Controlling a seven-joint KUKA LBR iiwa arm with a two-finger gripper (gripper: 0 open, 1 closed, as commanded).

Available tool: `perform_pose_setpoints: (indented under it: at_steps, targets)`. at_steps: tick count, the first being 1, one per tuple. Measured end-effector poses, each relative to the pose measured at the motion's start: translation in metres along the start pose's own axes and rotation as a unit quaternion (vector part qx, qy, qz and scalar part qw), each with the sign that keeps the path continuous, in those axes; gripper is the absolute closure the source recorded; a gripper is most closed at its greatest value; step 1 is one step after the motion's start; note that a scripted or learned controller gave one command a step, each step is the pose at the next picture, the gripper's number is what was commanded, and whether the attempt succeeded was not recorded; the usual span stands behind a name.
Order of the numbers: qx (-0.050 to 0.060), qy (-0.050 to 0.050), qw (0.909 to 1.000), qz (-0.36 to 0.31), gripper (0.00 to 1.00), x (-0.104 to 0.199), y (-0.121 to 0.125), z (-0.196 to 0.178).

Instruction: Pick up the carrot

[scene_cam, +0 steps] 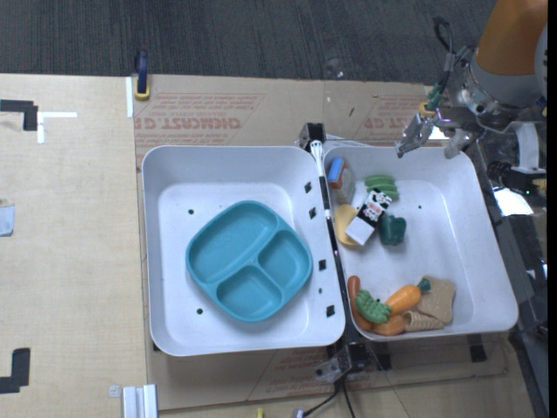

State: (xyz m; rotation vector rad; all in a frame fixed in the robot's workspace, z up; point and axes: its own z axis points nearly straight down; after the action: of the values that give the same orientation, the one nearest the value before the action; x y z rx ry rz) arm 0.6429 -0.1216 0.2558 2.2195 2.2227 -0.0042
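The orange carrot [405,299] with a green tip lies near the front of the right bin [474,242], among other toy food. My gripper [432,138] hangs above the right bin's far edge, well behind the carrot. Its two fingers stand apart with nothing between them.
A blue divided plate [250,260] sits in the left bin [174,233]. In the right bin lie a green pepper [392,230], a black-and-white carton [374,208], a yellow wedge [352,226], a green leafy piece [372,307], a sausage [374,323] and tan bread [435,305].
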Motion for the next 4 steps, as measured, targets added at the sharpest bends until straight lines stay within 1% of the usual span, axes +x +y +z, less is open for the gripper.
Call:
perform_pose_setpoints:
  at_steps: [1,2,3,4]
  targets:
    - [-0.013,-0.002,0.9996,-0.024,0.00,0.017,-0.056,0.136]
    - [-0.001,0.001,0.9858,-0.168,0.00,0.003,-0.164,0.155]
    - [-0.003,0.001,0.9863,-0.165,1.00,0.003,-0.162,0.146]
    - [0.000,0.001,0.9762,-0.217,1.00,0.020,-0.165,0.165]
